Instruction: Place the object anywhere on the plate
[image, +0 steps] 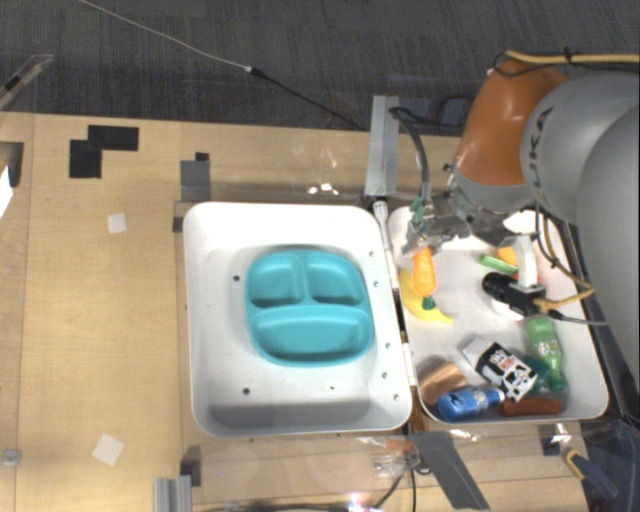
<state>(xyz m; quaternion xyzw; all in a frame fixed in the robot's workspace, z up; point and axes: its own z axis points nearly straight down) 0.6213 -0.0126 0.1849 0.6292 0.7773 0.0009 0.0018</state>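
lying just below the pincer (428, 232): the carrot (425, 270)

teal plate (305, 318) — white bins (215, 400), orange carrot (425, 270), yellow banana (425, 308)

We are looking at a robotics lab, not a home or kitchen. The pale wooden desk (90, 330) carries two shallow white bins (210, 330) bolted between metal brackets (381, 140), with black marker shapes (100, 148) stuck near the desk's far left corner. A grey industrial arm (590, 150) with an orange band (505, 125) reaches over the right bin (600, 395), trailing loose cables (420, 150). We see toy food and small props heaped in that bin, a teal sectioned plate (308, 305) in the left one, and dark carpet (250, 40) beyond the desk's far edge.
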